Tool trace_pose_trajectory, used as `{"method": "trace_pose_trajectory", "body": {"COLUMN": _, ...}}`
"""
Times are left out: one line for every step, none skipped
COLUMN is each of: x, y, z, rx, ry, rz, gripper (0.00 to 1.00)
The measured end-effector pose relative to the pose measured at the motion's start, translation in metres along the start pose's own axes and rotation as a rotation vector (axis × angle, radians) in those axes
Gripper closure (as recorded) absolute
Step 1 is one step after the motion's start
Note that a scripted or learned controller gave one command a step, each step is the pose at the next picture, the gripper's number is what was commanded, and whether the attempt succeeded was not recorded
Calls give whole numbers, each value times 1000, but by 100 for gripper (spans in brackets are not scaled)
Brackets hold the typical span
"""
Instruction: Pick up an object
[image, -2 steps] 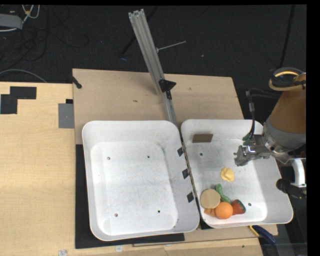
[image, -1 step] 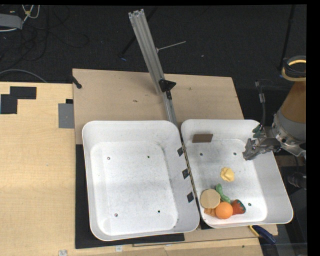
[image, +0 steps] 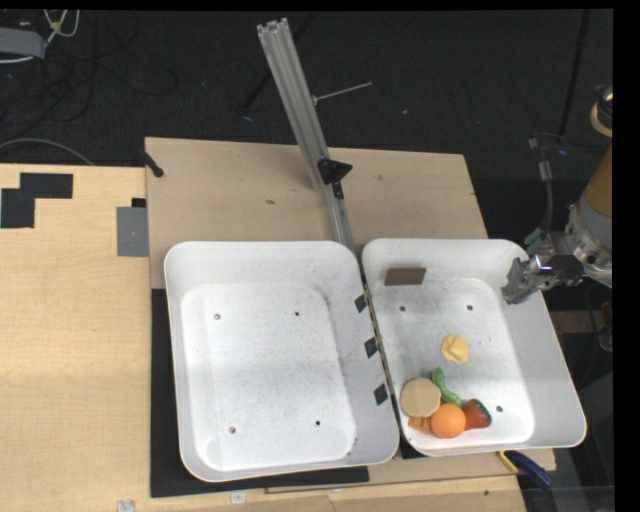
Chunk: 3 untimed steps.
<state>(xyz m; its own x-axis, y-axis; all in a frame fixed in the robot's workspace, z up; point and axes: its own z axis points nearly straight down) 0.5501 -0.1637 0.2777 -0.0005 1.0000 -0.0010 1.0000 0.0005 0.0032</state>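
Note:
The right bin holds a brown flat block near its back wall. A small yellow piece lies in the middle. At the front sit a tan round piece, an orange ball, a red piece and a green stem-like bit, all bunched together. My gripper hangs at the right bin's back right rim, above and to the right of the yellow piece, with nothing seen between its fingers.
The left bin lies beside the right one, with black clips along the shared edge. A slanted metal rail rises behind the bins. Wooden bench surface spreads to the left.

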Motion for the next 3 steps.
{"method": "trace_pose_trajectory", "body": {"x": 53, "y": 3, "z": 18, "rx": 7, "ry": 4, "rz": -3, "gripper": 100}}
{"method": "trace_pose_trajectory", "body": {"x": 102, "y": -3, "z": 15, "rx": 7, "ry": 4, "rz": -3, "gripper": 100}}
{"method": "trace_pose_trajectory", "body": {"x": 156, "y": -1, "z": 16, "rx": 8, "ry": 4, "rz": -4, "gripper": 100}}
